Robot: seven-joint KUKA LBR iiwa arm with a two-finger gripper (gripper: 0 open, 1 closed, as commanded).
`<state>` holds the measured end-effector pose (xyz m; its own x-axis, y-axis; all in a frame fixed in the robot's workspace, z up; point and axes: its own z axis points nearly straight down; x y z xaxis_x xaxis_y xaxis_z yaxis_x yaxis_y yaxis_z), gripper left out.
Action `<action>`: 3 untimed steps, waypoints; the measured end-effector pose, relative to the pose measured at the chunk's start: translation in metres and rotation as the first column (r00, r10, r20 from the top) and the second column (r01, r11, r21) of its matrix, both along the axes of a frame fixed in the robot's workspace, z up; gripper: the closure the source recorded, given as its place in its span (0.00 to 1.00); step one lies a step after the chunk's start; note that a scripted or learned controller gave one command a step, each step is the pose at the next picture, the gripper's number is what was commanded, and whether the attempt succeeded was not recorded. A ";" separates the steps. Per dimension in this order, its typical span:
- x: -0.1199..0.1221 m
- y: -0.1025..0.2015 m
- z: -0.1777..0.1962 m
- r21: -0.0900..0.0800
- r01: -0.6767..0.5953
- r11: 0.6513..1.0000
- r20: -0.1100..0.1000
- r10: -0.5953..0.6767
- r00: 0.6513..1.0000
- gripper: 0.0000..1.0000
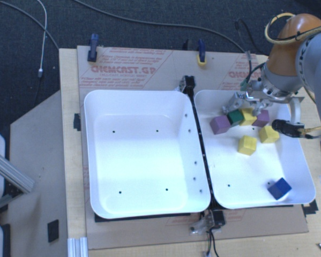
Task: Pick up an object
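Note:
My gripper (247, 103) reaches down into the far part of the right bin (256, 189), over a tight cluster of blocks. Right under it lie a green block (236, 116) and a yellow block (248, 115). A purple block (220, 124) sits just left of them and a smaller purple block (261, 118) just right. Two more yellow blocks (269, 134) (247, 144) lie nearer the bin's middle. A blue block (280, 188) rests alone near the bin's front right corner. I see nothing lifted between the fingers.
The left bin (144, 154) stands beside the right one, divided by a black rim. Blue and yellow clamps (201, 53) hold the cardboard backing at the far edge. Cables trail across the dark floor behind the bench.

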<state>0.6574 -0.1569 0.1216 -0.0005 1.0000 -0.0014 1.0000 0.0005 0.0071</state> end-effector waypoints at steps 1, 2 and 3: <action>0.001 0.000 -0.004 -0.001 -0.001 1.000 0.003 0.001 1.000 0.00; 0.001 -0.001 0.006 -0.001 0.000 1.000 0.003 0.000 1.000 1.00; 0.002 0.000 0.049 0.001 0.000 1.000 -0.003 0.000 1.000 1.00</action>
